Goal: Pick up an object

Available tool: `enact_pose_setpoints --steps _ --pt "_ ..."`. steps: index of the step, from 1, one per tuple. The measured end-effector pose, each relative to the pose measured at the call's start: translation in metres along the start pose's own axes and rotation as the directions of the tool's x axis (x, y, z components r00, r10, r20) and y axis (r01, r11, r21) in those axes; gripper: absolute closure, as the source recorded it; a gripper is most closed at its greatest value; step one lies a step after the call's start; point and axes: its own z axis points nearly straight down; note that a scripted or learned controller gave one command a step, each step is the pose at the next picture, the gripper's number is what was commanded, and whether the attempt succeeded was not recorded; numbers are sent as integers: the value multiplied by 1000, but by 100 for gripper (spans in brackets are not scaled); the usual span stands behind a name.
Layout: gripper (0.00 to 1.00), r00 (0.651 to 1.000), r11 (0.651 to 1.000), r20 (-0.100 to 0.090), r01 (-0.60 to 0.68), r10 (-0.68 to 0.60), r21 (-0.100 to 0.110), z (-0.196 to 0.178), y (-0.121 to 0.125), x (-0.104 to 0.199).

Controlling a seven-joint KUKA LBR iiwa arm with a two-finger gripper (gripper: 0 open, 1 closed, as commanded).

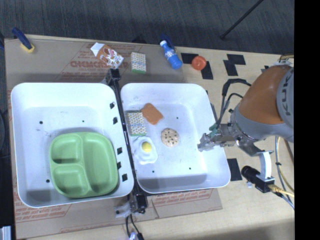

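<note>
Over by the right rim of the right bin (215, 114), the gripper (206, 143) is seen hanging at about wall height, with the grey arm (265, 109) and its orange band behind it. Whether it's clenched or released can't be told from this angle, tbh; nothing is seen gripped in it.

Four things are laid in the right bin's left half. An orange slab of toast (152, 113) is found toward the back, a round cookie (170, 137) in the middle, closest to the gripper but still well apart from it, a fried egg (145, 149) against the left wall, and a flat green-patterned packet (136, 123) just behind the egg. No clutter is parked between the gripper and the cookie, just bare white floor.

The left bin (30, 109) is taken up by a green divided tray (83, 164), set toward the front.

Behind the bins, a few bits are scattered on the bench (240, 219): a crumpled snack wrapper (106, 55), a small green box (138, 62), a blue bottle (171, 55) lying down, an orange ball (199, 62), and a blue-and-yellow clamp (23, 40) at the far left corner. The bench top is covered by brown printed cardboard with black squares marked on the right part. Dark carpet is seen beyond the back edge.
</note>
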Motion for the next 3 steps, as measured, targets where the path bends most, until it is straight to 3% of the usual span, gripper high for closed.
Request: enact_pose_setpoints --steps 1,2,3 --pt "100 1000 1000 -2 3 -3 1 2 1 10" --pt "100 1000 1000 -1 4 -4 1 0 37 44" --pt "100 1000 1000 -1 2 -2 2 -17 0 55"
